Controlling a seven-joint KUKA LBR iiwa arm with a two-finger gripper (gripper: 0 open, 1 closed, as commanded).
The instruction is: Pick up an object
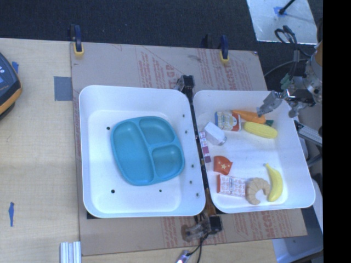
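Corn (260, 130) lies near the right bin's (307, 169) far edge, just beside a carrot (249, 115) and a small carton (227, 120). It looks like a light, stiff plastic toy, smooth and rounded, so it may roll or slip; the best hold is likely across its middle, jaws squeezing the narrow width. The gripper (279, 104) hangs over the bin's far right corner, near the corn, fingers spread apart with nothing between them. A banana (275, 183) and croissant (258, 190) sit by the near edge. The left bin (90, 147) holds a blue tray (147, 149).
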